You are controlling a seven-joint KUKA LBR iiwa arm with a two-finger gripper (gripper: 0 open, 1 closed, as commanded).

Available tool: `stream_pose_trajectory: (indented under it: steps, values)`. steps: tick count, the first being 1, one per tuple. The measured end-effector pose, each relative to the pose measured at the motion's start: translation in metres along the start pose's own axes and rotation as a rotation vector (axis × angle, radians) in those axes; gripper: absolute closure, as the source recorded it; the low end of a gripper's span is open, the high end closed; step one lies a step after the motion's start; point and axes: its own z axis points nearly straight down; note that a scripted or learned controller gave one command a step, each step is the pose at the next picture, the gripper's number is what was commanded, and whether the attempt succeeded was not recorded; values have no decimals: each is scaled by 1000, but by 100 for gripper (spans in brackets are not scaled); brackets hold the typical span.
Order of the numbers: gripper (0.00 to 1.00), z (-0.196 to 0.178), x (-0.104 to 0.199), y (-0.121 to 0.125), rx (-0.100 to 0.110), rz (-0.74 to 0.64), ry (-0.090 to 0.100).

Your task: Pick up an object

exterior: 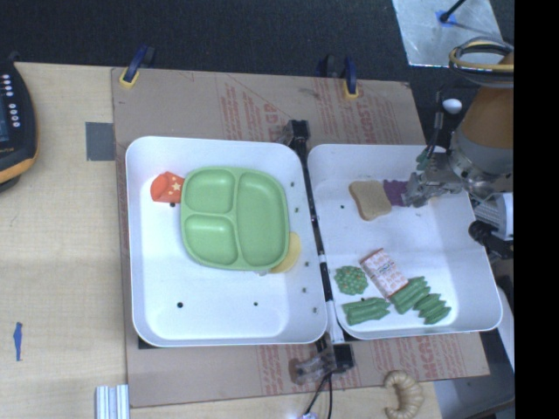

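right, from my seat the pick hasn't landed yet as far as i can judge: the gripper [417,184] is down in the right bin [463,238], near its upper edge, with sth small and purple [396,191] just at its tip. can't tell if it's touching that or only beside it, and can't tell whether the tool is spread or closed, too small and blurred. nothing visibly lifted, so i'd call the task at the reach/approach stage, with the grab and the raise both left to do

closest candidates: the purple thing at the tip, and a tan bread-slice-looking toy [370,199] just to the left of it, flat on the bin floor

count for the right bin: 1 tan slice, 1 purple piece, 1 red-and-white packet [384,271], 1 round green cluster, maybe peas or broccoli [351,279], then green bean-like pieces along the lower edge; i make it 3 bunches [410,301] but they overlap, so approx

left bin [144,269]: 1 green divided plate [236,218] with 3 compartments, 1 red-orange item with a star [167,187] touching the plate's left side, 1 yellow thing [289,253] poking out from under its lower right corner, mostly hidden

2 bins total, side by side on cardboard; 1 arm [485,129] coming in from the right
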Motion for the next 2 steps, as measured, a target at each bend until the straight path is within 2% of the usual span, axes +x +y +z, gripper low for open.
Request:
stream_pose_trajectory:
  steps: [1,2]
  values:
    - [0,1,1,1,0,-2,0]
    - [0,43,-24,47,-6,-5,-1]
